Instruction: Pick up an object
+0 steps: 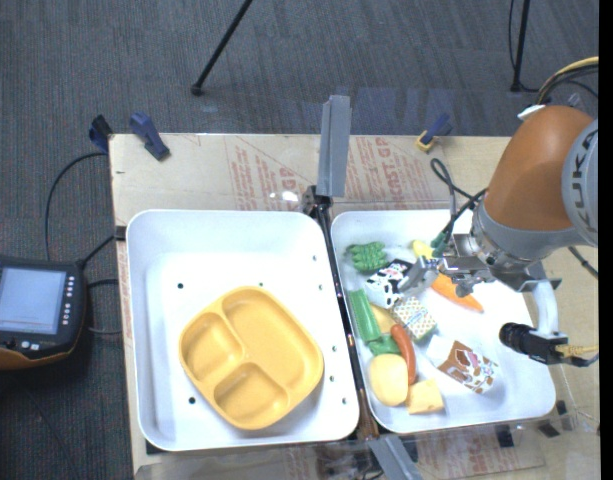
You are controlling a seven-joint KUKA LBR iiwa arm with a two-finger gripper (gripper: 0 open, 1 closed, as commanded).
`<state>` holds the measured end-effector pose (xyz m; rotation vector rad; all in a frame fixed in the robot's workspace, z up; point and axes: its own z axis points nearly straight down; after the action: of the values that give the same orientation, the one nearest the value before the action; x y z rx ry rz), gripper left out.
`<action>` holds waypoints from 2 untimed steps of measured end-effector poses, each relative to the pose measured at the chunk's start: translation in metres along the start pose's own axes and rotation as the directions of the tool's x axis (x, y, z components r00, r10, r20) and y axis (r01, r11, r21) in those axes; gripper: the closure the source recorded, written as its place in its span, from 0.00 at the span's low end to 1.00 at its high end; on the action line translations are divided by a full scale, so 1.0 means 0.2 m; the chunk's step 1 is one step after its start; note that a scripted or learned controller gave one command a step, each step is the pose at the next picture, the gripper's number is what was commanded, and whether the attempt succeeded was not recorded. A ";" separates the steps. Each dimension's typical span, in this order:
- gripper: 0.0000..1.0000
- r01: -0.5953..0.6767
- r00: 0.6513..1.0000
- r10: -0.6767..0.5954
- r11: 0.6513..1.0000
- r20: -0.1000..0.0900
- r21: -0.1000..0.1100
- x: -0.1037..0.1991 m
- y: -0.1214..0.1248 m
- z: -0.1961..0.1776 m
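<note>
The grey arm with the orange band reaches in from the right, and its two-finger gripper (456, 268) hangs low over the right shallow white bin (526, 393), in its upper middle part. I cannot tell if the jaws are released or clenched, because the wrist hides them from above, and nothing is clearly seen between them. The nearest thing for picking seems to be the small orange carrot-shaped toy (456, 293), which lies just under and slightly to the right of the jaws, perhaps touching them. Its long axis runs from upper left to lower right, with the thin end pointing to the lower right. Just to the left lie the black-and-white cow-patterned toy (386, 283) and the green leafy toy (366, 257). Lower in the same bin are a long green vegetable toy (363, 318), a red chili-shaped toy (404, 353) and a pale yellow round toy (388, 378). The left white bin (156, 258) carries a yellow divided plastic plate (250, 355), well apart from the arm.
</note>
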<state>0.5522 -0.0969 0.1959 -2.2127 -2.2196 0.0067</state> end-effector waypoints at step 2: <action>0.00 0.036 0.999 -0.036 0.999 0.000 -0.001 -0.48 0.22 0.56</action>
<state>0.5957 -0.1916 0.0836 -2.1724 -2.2600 0.0045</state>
